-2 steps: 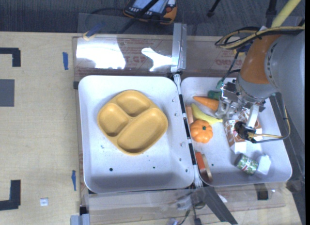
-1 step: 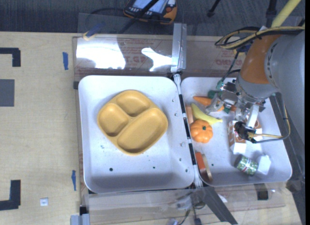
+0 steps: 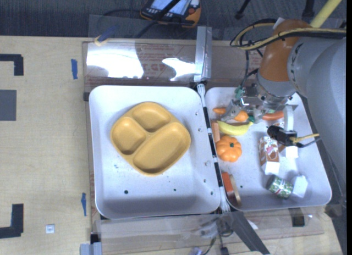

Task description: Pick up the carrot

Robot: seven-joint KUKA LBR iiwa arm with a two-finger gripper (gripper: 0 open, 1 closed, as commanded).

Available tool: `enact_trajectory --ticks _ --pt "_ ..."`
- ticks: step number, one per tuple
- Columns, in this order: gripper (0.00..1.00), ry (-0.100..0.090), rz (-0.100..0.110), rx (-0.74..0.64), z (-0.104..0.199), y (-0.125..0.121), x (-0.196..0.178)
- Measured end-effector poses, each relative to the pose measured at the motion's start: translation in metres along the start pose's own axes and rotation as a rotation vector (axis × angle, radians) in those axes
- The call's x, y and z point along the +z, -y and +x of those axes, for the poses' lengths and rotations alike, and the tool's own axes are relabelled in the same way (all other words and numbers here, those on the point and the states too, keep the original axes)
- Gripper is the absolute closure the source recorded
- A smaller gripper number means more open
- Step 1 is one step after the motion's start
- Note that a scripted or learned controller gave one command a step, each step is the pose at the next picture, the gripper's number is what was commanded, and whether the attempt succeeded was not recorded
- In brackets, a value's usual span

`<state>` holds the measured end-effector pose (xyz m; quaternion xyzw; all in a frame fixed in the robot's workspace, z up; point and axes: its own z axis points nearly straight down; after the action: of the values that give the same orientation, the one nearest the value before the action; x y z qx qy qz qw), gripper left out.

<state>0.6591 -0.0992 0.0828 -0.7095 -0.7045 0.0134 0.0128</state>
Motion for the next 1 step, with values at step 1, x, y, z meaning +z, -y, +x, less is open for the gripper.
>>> enact_trajectory --ticks 1 --pt "1.0 0.008 0.013 -0.005 -0.0028 0.0029 -0.0045"
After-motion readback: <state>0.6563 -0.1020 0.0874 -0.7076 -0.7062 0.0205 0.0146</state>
